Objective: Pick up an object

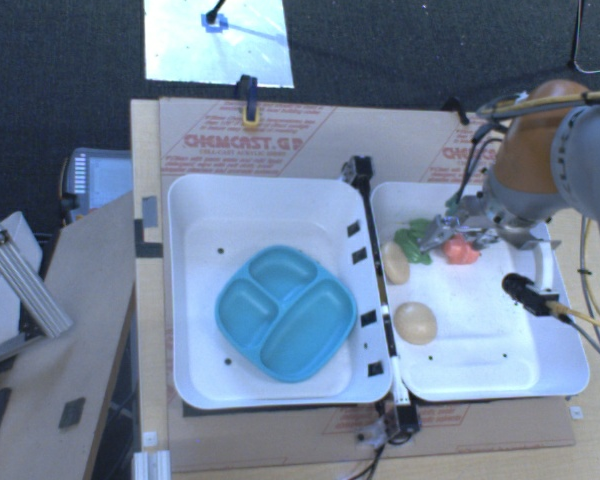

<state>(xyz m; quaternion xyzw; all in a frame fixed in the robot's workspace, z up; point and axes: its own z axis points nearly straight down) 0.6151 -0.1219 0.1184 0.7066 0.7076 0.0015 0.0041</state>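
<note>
A table [280, 128] on dark carpet bears two white bins. My end effector [458, 230] hangs low in the right bin [500, 368], spread fingers just beside a pink object [462, 252] and green object [416, 240]. I judge the grasp is beginning; next I must close.

Four small objects lie in the right bin [500, 368], all in its upper-left part. A green leafy toy [414, 242] sits nearest the far wall, with a pink-red lump [462, 252] just beside it to the right. A pale oblong piece [395, 263] lies touching the green toy's lower left — near the divider. A round tan ball [415, 322] rests apart, lower down.
</note>
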